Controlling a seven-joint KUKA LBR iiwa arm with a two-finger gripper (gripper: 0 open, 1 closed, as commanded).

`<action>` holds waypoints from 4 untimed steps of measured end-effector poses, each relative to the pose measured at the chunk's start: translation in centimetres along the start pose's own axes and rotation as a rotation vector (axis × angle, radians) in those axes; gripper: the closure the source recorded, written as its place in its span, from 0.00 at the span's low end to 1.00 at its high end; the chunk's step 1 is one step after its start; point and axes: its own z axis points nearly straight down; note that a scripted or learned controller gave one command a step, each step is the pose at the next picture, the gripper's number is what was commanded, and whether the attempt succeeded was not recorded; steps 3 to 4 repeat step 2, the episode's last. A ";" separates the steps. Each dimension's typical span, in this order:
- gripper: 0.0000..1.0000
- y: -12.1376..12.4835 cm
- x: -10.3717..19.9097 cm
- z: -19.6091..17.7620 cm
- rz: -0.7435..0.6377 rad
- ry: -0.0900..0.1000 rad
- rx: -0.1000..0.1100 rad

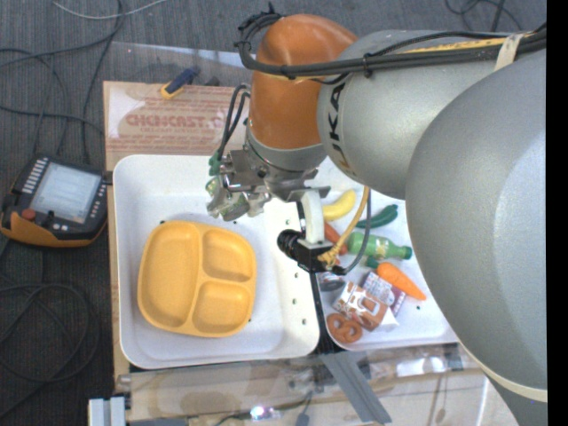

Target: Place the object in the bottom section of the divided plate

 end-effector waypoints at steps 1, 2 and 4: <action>1.00 -0.9 3.5 2.1 -0.068 -0.003 0.001; 0.00 -0.9 3.6 2.1 -0.068 -0.001 0.001; 0.00 -0.9 3.6 2.1 -0.068 -0.001 0.001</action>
